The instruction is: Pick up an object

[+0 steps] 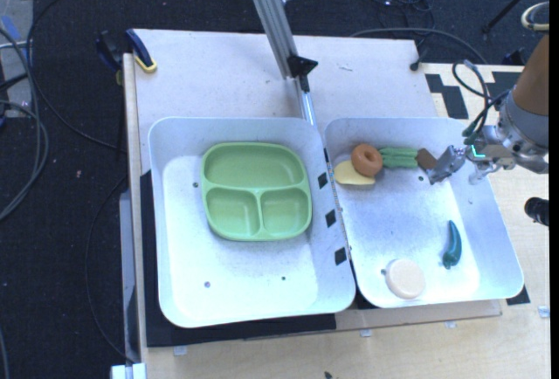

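Two white bins sit on the desk. Taking the right bin point(489, 220) as landmark: the jaws point(445, 164) hang over its far right part; whether they are open I cannot tell. A brown donut point(367, 160), yellow piece point(352, 175), green toy point(398, 158), teal pepper point(451, 244) and cream disc point(405, 279) lie inside it. A green divided plate point(257, 191) lies in the bin to its left.

illumination is bright, even and diffuse, from overhead. shadows are soft and short. the white bins point(175, 220) reflect strongly, near overexposure, with mild glare. the dark floor point(61, 194) is underexposed. overall sharpness is moderate; fine detail is soft and grainy, notably at the gripper point(445, 166).
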